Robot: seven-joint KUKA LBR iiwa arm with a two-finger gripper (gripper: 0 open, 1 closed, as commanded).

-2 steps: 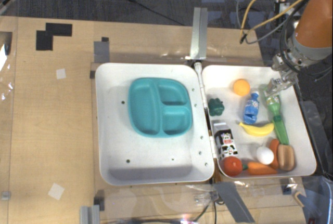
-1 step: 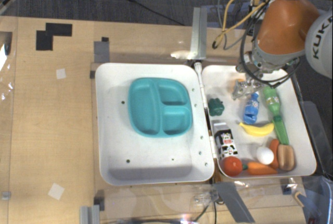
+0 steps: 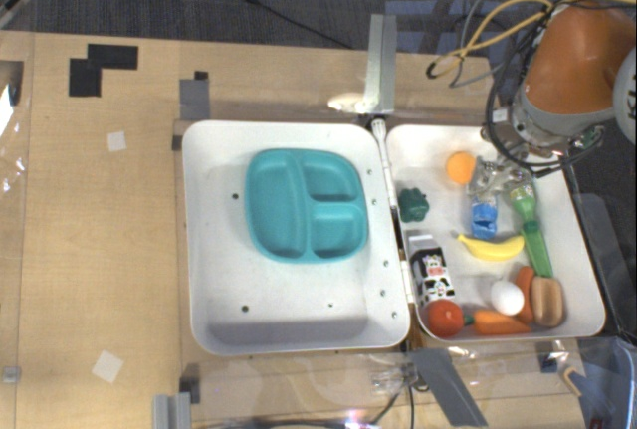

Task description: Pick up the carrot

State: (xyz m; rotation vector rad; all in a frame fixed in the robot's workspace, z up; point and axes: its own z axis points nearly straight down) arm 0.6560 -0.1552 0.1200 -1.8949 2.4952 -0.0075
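Note:
The carrot [image 3: 501,322] is a small orange piece lying flat along the front wall of the right bin [image 3: 587,263], between a red tomato [image 3: 445,318] and a hot dog [image 3: 546,302]. A white egg [image 3: 508,298] lies just behind it. My gripper [image 3: 501,182] hangs under the orange wrist band at the back of the same bin, over a blue block [image 3: 484,219] and well behind the carrot. Nothing of the carrot is hidden.
The right bin also holds an orange ball [image 3: 460,167], a banana [image 3: 492,247], a green cucumber [image 3: 531,230], a dark green broccoli [image 3: 413,204] and a black-and-white box [image 3: 429,271]. A teal divided plate [image 3: 304,203] lies in the left bin [image 3: 214,248].

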